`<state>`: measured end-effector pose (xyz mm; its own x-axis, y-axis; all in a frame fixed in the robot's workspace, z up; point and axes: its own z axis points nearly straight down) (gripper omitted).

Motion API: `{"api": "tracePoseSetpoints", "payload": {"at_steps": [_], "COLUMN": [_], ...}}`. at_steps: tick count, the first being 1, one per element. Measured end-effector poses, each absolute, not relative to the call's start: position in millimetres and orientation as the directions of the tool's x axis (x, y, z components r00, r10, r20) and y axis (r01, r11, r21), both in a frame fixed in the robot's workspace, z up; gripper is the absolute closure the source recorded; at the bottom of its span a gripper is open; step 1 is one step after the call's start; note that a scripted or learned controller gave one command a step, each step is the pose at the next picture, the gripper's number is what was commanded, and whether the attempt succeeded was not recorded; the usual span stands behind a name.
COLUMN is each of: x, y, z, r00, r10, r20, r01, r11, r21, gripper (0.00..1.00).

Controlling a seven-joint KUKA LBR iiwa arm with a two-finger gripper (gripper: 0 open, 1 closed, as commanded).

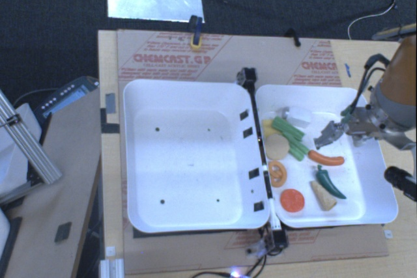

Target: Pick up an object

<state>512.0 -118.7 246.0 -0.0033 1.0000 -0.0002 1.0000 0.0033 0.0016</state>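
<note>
I see the orange sausage [326, 158] lying in the right bin [378, 202], just below my tool [328, 135]. The tool hangs with fingers apart, gripping nothing. Green stalks [290, 137] lie to its left; a green pepper [330, 183] sits beyond the sausage.

This is a robotics lab. A grey industrial arm [391, 94] reaches over a tabletop [339, 58] covered with a printed protective sheet, where two shallow white bins [189, 107] are clipped side by side. Plastic toy foods [293, 200] serve as test objects. Aluminium framing [26, 146], loose cables [374, 13] and dark carpet [52, 10] surround the setup.
</note>
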Motion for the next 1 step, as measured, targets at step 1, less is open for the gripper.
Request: {"api": "tracePoseSetpoints", "payload": {"at_steps": [1], "x": [483.4], "y": [-181.6], "z": [77.4], "r00": [0.005], "r10": [1.000], "r20": [0.000], "r01": [1.000], "r11": [-0.005], "r21": [-0.006], "gripper": [0.00]}}
